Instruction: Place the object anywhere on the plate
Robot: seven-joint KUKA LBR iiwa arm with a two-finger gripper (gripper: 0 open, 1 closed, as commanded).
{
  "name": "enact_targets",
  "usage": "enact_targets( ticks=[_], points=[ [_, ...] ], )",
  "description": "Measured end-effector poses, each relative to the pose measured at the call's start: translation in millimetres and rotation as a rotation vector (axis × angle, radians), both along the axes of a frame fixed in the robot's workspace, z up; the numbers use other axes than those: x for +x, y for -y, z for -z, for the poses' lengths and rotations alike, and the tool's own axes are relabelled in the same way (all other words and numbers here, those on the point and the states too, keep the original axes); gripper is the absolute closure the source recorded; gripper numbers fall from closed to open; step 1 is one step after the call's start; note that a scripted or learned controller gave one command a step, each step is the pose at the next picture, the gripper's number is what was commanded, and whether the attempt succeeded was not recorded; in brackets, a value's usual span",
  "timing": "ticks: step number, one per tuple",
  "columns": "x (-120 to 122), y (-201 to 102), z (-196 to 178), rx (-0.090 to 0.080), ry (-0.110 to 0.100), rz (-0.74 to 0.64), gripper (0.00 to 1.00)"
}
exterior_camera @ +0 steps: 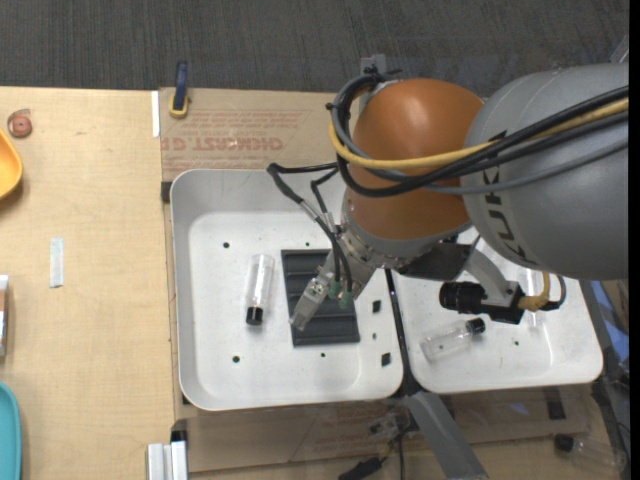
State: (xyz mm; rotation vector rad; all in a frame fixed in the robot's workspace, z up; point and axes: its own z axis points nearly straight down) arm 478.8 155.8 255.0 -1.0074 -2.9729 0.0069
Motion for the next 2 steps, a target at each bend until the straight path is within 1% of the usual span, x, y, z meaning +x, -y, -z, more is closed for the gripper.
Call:
enact_targets(
  ticks=[1, 2],
  points=[
    [1.0, 1.7, -8.1, -0.001, -0.001, 0.004, 1.0],
    [1.0, 1.6, -8.0, -0.001, -0.001, 0.004, 0.0]
  ],
)
